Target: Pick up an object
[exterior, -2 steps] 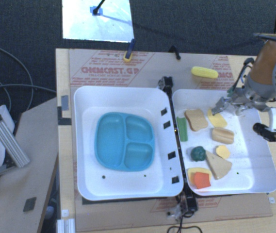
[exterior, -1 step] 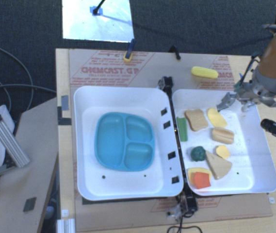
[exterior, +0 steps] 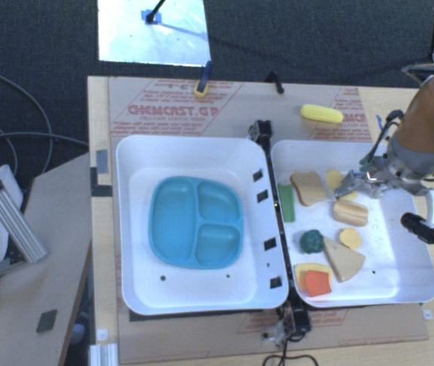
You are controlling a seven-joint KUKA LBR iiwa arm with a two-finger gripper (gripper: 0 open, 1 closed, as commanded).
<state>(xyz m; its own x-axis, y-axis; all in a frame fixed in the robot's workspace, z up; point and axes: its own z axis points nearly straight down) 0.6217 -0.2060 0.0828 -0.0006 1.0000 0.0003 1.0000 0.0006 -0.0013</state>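
From the overhead camera you see the arm (exterior: 430, 120) reaching in from the right, its hand (exterior: 352, 183) low over the far part of the right bin (exterior: 422, 284); you cannot tell whether the hand is parted or closed, and nothing shows clearly between its tips. Just beside the hand lie a toast slice (exterior: 308, 187) to its left and a bread roll (exterior: 351, 211) just nearer. Nearer still in the same bin sit a dark green lump (exterior: 312, 241), a tan wedge (exterior: 344, 260) and an orange block (exterior: 317, 282). The left bin (exterior: 136, 197) carries a blue divided plate (exterior: 196, 221). A yellow banana (exterior: 322, 113) rests on the surface beyond the right bin.
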